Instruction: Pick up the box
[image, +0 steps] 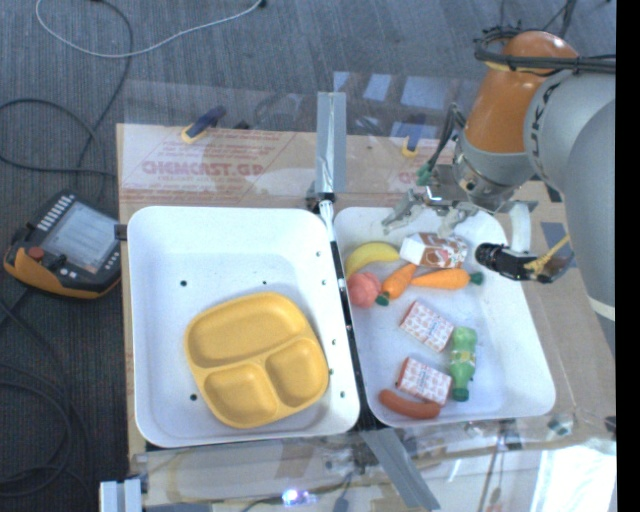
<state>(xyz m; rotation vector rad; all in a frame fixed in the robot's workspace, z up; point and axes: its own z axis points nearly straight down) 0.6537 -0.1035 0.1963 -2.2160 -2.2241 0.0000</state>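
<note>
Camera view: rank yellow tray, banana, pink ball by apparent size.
1. yellow tray, by far the largest.
2. banana.
3. pink ball, smallest, though the margin over the partly covered banana is modest.

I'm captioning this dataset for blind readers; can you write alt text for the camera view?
A grey robot arm's gripper hovers over the far end of the right white bin, which holds small boxes, a banana, carrots and other toy food. The left bin holds a yellow divided tray.

Two flat red-and-white patterned boxes lie in the right bin. One box (427, 326) sits mid-bin, tilted. The other box (422, 380) lies nearer the front edge.
</note>
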